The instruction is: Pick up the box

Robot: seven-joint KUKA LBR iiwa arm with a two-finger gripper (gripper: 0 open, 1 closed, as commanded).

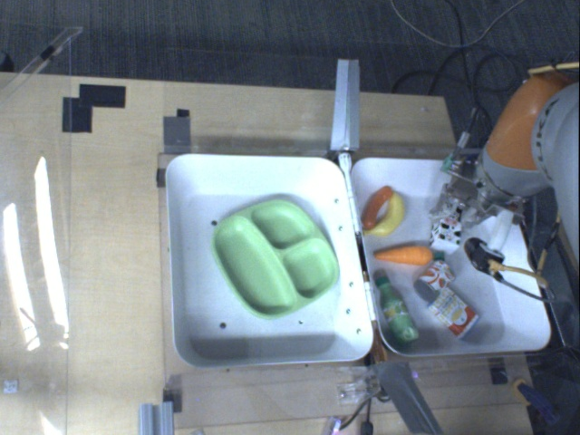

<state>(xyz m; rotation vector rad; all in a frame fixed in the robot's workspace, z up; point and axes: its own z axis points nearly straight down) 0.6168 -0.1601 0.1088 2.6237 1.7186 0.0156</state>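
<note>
A small white box with red and orange print (452, 314) lies flat in the right bin (530, 333), near its front. Just behind it rests a grey packet with a red top (433, 280). My gripper (449, 217) hangs over the back half of the right bin, above and behind both. A small white thing with black spots (443, 235) sits right under the gripper's tip; I cannot tell whether it is touched or held.
The right bin also holds a banana with a red sausage (383, 211), an orange carrot (404, 256) and a green bottle (395, 310) along its left wall. The left bin (190, 243) holds a green divided plate (275, 256).
</note>
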